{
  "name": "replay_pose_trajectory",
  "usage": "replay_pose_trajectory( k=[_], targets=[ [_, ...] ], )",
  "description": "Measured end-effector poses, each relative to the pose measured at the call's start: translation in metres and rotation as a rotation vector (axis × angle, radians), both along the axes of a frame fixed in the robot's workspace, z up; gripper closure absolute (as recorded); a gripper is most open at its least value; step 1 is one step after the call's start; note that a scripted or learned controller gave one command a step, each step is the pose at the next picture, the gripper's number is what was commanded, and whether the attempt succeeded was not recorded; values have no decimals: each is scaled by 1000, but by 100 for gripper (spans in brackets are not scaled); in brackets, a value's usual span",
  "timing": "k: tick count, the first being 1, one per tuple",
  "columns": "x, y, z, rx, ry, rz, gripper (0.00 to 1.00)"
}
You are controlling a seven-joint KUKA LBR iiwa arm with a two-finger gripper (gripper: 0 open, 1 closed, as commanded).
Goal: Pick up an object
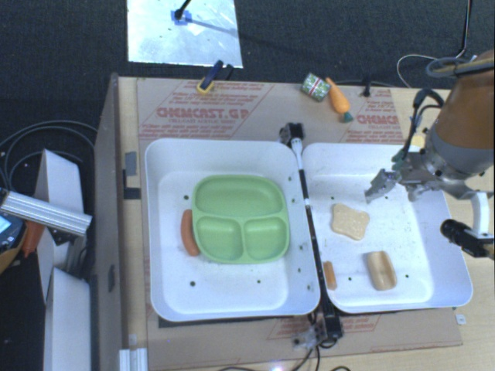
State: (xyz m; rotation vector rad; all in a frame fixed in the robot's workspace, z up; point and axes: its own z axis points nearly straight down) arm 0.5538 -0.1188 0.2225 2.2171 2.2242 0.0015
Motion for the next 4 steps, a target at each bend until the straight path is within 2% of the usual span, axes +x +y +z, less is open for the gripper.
replay_pose_trajectory(
  k=[1,2,3,4],
  targets=[
    [6,14,-86,0,3,-1,0],
    [20,24,-136,-2,-5,-1,0],
    [22,25,-124,-1,-9,0,100],
    [22,25,-124,-1,-9,0,0]
  ],
)
